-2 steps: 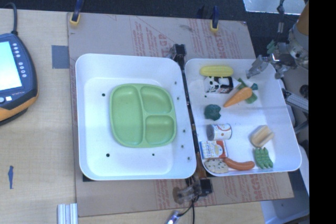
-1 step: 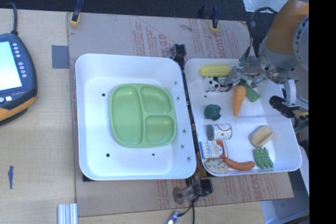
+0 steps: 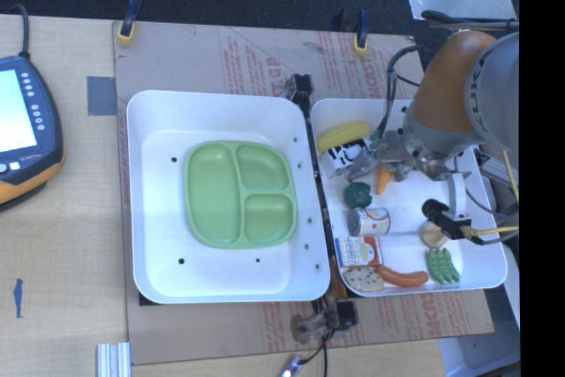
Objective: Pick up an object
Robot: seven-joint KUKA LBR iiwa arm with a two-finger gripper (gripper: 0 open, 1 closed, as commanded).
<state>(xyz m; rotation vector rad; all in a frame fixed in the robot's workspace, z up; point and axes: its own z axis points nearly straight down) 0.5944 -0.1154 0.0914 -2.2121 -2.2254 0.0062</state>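
Note:
My gripper (image 3: 386, 162) is down in the right bin (image 3: 481, 278), at its upper middle, under the grey arm with the orange band. A small orange carrot (image 3: 382, 180) lies right at the gripper's tip, and I cannot tell whether it is gripped. To the gripper's left are a yellow banana (image 3: 342, 135) and a black-and-white item (image 3: 347, 155). Below it sit a dark green round piece (image 3: 357, 194) and a small can (image 3: 373, 221).
Along the right bin's front lie a red-and-white box (image 3: 357, 251), a cookie (image 3: 364, 280), a sausage (image 3: 402, 278), a green vegetable (image 3: 442, 265) and a tan piece (image 3: 431, 235). The left bin (image 3: 154, 260) holds a green divided plate (image 3: 240, 193). A tablet (image 3: 22, 128) lies far left.

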